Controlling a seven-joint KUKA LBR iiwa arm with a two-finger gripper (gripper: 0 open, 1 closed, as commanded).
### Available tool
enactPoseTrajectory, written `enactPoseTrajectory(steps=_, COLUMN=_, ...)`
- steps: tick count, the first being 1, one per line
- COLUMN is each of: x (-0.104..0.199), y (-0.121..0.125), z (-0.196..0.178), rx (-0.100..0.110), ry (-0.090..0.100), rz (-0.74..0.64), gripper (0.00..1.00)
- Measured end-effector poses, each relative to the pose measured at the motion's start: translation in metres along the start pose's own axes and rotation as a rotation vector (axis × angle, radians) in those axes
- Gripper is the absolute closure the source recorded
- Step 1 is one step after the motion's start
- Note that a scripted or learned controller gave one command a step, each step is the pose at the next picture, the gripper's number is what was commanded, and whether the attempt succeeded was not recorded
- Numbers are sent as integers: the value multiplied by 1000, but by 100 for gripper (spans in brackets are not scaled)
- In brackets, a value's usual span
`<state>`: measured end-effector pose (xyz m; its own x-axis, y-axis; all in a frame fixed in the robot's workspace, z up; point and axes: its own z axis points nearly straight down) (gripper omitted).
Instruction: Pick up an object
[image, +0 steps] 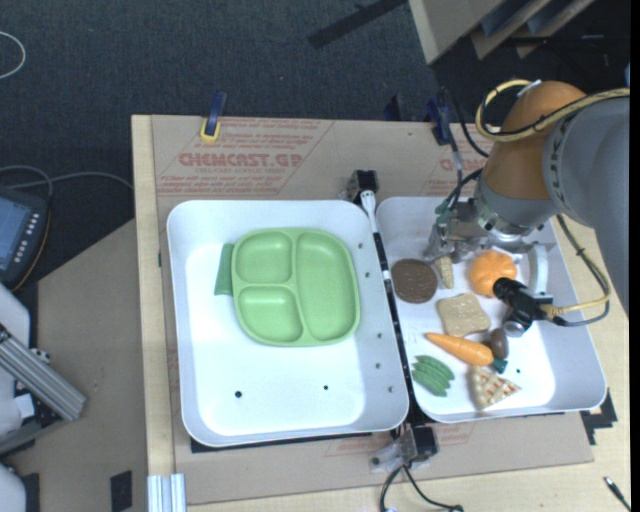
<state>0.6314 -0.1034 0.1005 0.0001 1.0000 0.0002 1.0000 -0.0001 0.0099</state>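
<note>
gripper (447, 243): hung low over the right bin (570, 385), honestly couldn't tell its state
target: probably the brown cookie (413, 280) right beside it
carrot (459, 347): untouched

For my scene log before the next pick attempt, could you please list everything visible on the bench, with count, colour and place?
Bins: two, white, side by side on the bench.
Divided plate: one, light green, left bin.
Round cookie: one, brown, right bin, near its left wall.
Orange fruit: one, orange, right bin.
Cracker: one, tan, right bin centre.
Carrot: one, orange, below the cracker.
Pea pod: one, green, right bin front.
Pizza slice: one, tan with speckles, right bin front.
Arm: one, grey and orange, entering from the right.
Gripper: one, dark metal, over the right bin's rear.
</note>
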Motion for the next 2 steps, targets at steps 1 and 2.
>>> enactPoseTrajectory(steps=1, x=2, y=5, z=-44, rx=4, ry=-2, rz=-1, gripper=100)
enactPoseTrajectory(steps=2, x=6, y=0, z=-105, rx=2, ry=-2, rz=-1, gripper=100)
